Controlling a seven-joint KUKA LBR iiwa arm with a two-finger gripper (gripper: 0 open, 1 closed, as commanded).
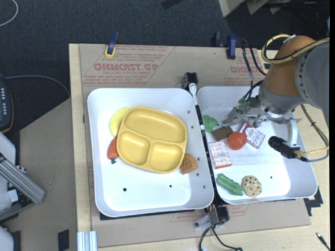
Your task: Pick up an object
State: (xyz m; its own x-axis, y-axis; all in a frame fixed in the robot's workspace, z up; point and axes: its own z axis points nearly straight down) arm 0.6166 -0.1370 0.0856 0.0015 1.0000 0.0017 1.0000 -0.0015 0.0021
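A bench board printed "CHEMCAST" carries two bins; a yellow divided tray fills the left bin, far left of the jaws. The gripper hangs over the right bin, its opening impossible to judge, a red tomato just below, a cookie beyond.

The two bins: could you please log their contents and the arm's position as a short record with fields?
left bin: yellow divided plate, yellow item and red-orange pepper at its left edge, brown cracker at its right
right bin: red tomato, red-and-white packet, green leafy piece, green pod, chocolate-chip cookie
arm: over the right bin's upper part
tool: just above the tomato
tool fingers: cannot tell
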